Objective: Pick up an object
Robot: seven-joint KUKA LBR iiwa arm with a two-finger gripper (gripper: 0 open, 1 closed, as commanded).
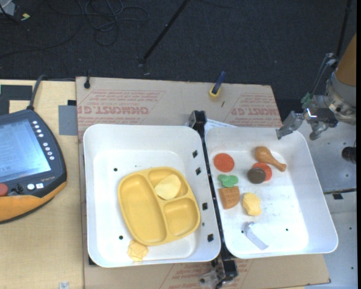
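At the frame's right edge, the pincer [305,124] hangs open and empty above the right white bin [322,221]; approach step, must descend onto the brown drumstick-shaped toy [269,157].

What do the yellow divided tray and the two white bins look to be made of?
The yellow divided tray looks like moulded plastic with a smooth matte finish: uniform colour, rounded compartment walls. The white bins seem thin formed plastic, slightly glossy, with rounded rims; the material isn't certain.

Toy food [246,182] in right bin [316,227]
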